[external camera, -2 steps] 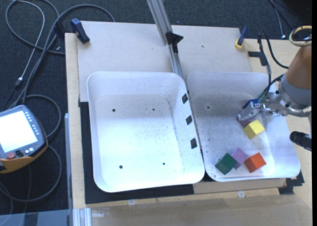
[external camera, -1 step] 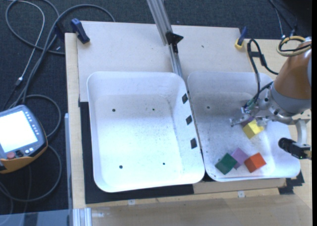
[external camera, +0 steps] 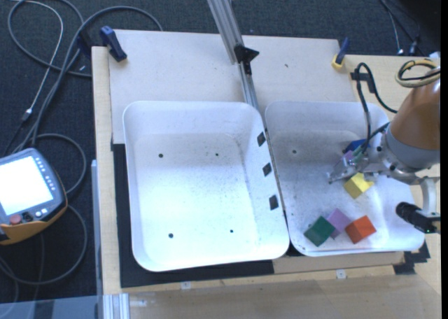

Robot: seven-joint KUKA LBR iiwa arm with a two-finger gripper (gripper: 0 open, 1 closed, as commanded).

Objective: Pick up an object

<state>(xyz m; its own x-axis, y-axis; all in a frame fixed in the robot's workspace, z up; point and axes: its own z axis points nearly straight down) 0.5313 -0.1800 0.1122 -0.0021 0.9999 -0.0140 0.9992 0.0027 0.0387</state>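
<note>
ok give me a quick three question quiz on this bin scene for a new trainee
1. True or false: the green block lies in the left bin.
2. Which block lies nearest the gripper? A) yellow block B) orange block C) purple block
3. How many blocks lie in the right bin?

Key: 1 false, it lies in the right bin. 2 A. 3 four: yellow, purple, green and orange.

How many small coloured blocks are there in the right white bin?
4: a yellow block just below the gripper; a green block, a purple block and an orange-red block near the front wall. The arm may hide more.
</note>
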